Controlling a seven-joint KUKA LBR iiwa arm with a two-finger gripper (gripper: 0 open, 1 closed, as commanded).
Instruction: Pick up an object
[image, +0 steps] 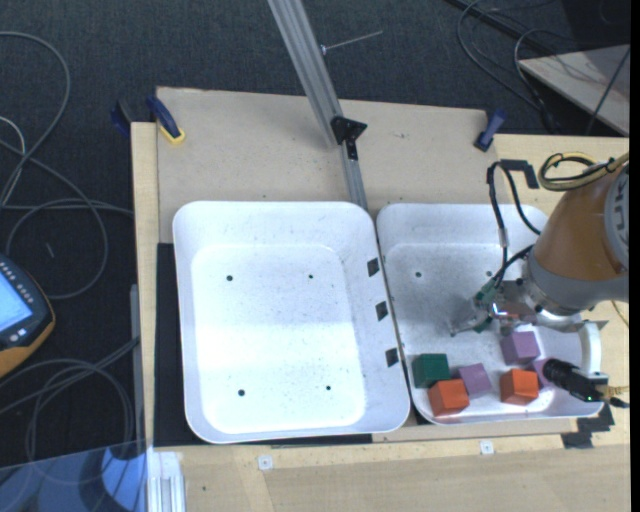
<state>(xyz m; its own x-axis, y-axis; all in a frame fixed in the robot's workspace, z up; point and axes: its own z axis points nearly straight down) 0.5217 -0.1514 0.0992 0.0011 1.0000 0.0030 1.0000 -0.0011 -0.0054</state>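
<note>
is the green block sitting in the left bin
No, the green block lies in the right bin, near its front edge beside an orange block.

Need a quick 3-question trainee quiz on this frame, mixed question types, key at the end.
1. True or false: every block lies in the right bin.
2. How many blocks are there? A) three B) five C) seven
3. Fill in: the block nearest the divider between the bins is ____.

Key:
1. True. The green block, two orange blocks and two purple blocks all sit along its front edge.
2. B.
3. Green.

The claw hovers above the upper purple block's left.
</note>
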